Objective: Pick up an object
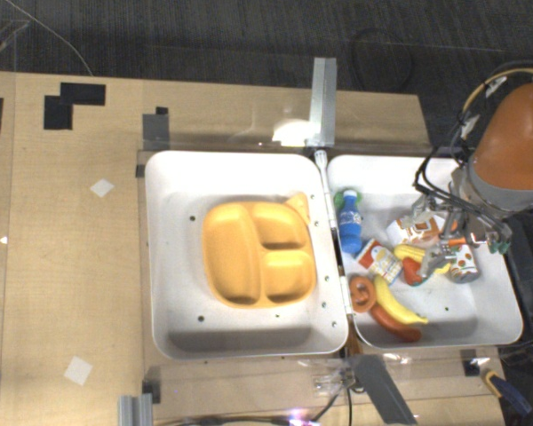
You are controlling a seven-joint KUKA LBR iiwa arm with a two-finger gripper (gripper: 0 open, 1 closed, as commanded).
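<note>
My gripper [437, 254] hangs low over the right bin [506, 327], in the middle of a heap of small objects. Under and around it lie a red and white carton [376, 257], a small red piece [415, 272], a yellow piece [408, 252] and a printed can [465, 272]. A blue bottle [348, 224] lies along the bin's left wall. A banana [396, 301] lies toward the front, with a red sausage shape [396, 327] below it and an orange-red ring [361, 293] at its left. The gripper's body hides what is directly beneath it.
The left bin [173, 264] holds a yellow divided tray [258, 251]. The arm's orange band [518, 140] looms over the right bin's far right corner, with cables around the wrist. A metal post [323, 100] stands behind the divider between the bins.
</note>
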